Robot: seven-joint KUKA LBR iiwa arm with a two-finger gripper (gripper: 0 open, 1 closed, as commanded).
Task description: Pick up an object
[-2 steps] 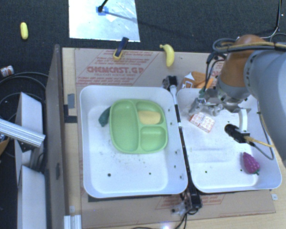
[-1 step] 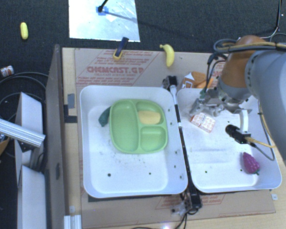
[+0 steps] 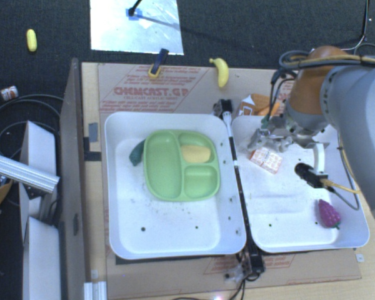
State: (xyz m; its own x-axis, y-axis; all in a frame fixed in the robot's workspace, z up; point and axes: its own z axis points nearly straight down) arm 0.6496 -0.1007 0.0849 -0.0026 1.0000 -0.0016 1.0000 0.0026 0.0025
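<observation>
Green plate [image 3: 170,175] in left bin [image 3: 169,230], yellow item [image 3: 195,153] in its upper-right compartment. Gripper [image 3: 272,137] over right bin [image 3: 281,217], just beside packet [image 3: 265,160]; apart or together, can't tell. Purple berry [image 3: 328,214] lies well apart.

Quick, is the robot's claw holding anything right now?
Two-finger gripper: cannot be told; it hangs above the right shallow white bin, near a small pale checkered packet.

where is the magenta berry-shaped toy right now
In the camera view, the magenta berry-shaped toy lies in the right-hand white bin, near its front right corner, apart from the pink checkered block.
</observation>
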